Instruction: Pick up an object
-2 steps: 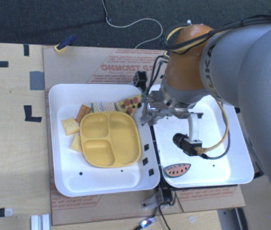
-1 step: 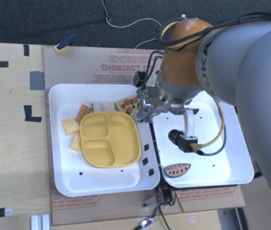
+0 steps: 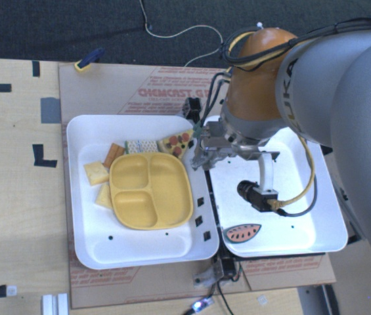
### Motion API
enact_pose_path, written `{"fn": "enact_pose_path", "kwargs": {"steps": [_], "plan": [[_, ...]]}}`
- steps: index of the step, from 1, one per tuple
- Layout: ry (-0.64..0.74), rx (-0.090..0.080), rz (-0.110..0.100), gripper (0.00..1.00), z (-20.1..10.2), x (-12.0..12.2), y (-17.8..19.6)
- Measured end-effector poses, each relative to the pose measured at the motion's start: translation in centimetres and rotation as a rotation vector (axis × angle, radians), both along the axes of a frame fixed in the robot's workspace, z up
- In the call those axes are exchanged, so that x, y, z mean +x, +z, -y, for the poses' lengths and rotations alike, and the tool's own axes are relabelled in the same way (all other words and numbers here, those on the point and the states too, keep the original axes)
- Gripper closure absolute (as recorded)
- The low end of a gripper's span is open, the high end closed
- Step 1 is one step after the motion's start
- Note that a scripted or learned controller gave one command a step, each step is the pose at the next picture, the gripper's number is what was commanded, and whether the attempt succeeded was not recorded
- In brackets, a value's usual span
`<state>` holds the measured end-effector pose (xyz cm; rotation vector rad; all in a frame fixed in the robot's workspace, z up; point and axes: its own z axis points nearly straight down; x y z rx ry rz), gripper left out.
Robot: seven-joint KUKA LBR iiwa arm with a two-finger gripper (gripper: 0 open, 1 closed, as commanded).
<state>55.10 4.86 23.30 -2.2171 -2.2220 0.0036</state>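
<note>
Several candidates lie within reach, and the closest to the pincer (image 3: 201,151) is a small pizza-like piece (image 3: 177,142), printed in red and yellow. It sits at the upper right corner of the left bin (image 3: 73,195), just beside the wall shared by the two bins. The pincer hangs near that piece, over the dividing wall, left of the frame's centre. The wrist hides its tips, so I cannot tell whether it is wide or narrow.

Judging from this, the step in hand is the approach to a grasp. The piece is flat and crowded: a divided yellow plate (image 3: 151,190) lies just below it and a patterned strip (image 3: 140,146) just to its left. A good descent would stay clear of the bin wall and of the plate's rim, come straight down, and close across the piece's narrower side. A flat thing against a wall probably slips out easily, so closing low seems wise.

An easier pick may be the watermelon slice (image 3: 243,232), which lies alone at the lower left of the right bin (image 3: 303,231) with bare floor around it. Further off, at the left of the left bin, are pale yellow squares (image 3: 96,173) and a brown piece (image 3: 113,154), touching the plate. Both bins rest on a cardboard sheet (image 3: 106,90) on the worktop (image 3: 14,176).
</note>
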Motion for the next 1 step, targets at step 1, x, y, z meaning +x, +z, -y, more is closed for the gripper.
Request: {"fn": "enact_pose_path", "kwargs": {"steps": [1], "plan": [[0.0, -0.001, 0.0, 1.0, -1.08, -0.46, -0.75]]}}
